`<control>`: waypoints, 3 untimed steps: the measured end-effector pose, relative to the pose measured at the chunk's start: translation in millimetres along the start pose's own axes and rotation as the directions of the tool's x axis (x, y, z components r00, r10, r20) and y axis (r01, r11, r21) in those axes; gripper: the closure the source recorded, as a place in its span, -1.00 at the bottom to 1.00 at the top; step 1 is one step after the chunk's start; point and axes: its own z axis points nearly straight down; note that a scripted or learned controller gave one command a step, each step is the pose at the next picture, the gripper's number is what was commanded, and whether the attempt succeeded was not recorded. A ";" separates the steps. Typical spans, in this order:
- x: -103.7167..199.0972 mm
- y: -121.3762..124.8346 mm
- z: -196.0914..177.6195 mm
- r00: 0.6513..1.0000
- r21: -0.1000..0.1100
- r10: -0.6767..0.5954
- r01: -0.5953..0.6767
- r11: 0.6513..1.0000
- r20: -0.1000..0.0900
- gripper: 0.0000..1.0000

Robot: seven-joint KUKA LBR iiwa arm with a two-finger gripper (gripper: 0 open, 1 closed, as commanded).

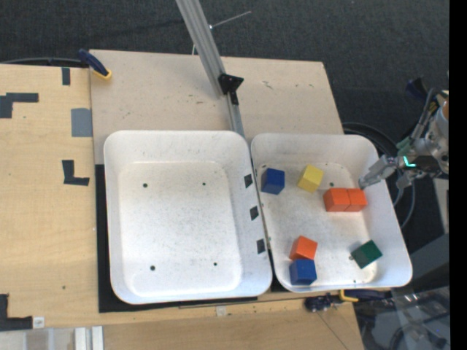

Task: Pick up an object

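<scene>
The right bin (379, 268) holds several blocks. A blue cube (273, 181) and a yellow cube (311, 178) lie near its far side. A long orange block (344, 199) lies right of them. Near the front, a small orange cube (303, 248) rests against a second blue cube (303, 270), and a green cube (366, 254) sits at the front right. My gripper (384, 170) hovers over the bin's right rim, just above and to the right of the long orange block, with nothing seen in it.
The left bin (175, 217) sits beside the right one, with a raised divider between them. A slanted metal pole (208, 46) crosses the bench behind the bins. Cables hang by the arm at the right edge.
</scene>
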 end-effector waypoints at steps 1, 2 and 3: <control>0.1 0.8 -1.9 1.000 -0.004 -0.001 0.001 1.000 0.001 -1.00; -2.1 10.0 50.1 1.000 0.001 -0.001 0.001 1.000 0.001 -1.00; 0.9 11.3 94.1 1.000 0.001 -0.001 0.001 1.000 0.001 -1.00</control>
